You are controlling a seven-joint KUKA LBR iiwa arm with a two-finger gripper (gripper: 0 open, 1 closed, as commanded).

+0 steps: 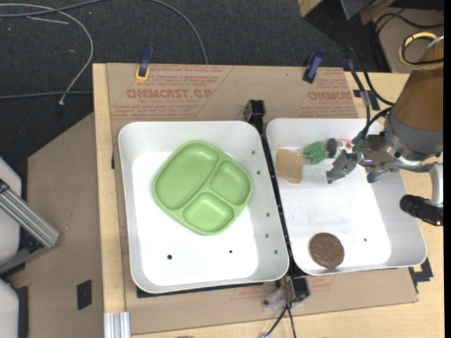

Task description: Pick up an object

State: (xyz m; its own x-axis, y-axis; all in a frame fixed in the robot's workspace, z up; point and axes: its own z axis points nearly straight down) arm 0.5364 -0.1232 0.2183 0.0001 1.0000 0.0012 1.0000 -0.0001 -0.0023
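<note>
Small green toy (318,150), leafy and ragged at the edges, lying near the back wall of the right bin (394,255). Just beside it on its left, a tan block (289,165), soft-cornered like a bit of sponge or bread; the two nearly touching. Well apart from both, a round brown speckled disc (327,249) flat at the front edge of the same bin.

Gripper (353,166) over the back of the right bin, just to the right of the green toy. Two dark fingers spread apart, one (339,169) nearer the toy, the other toward the arm. Nothing between them. Contact with the toy or bin floor impossible to tell from this slant.

Left bin (141,259) holding a light green divided plate (203,186), three compartments, set at an angle.
</note>
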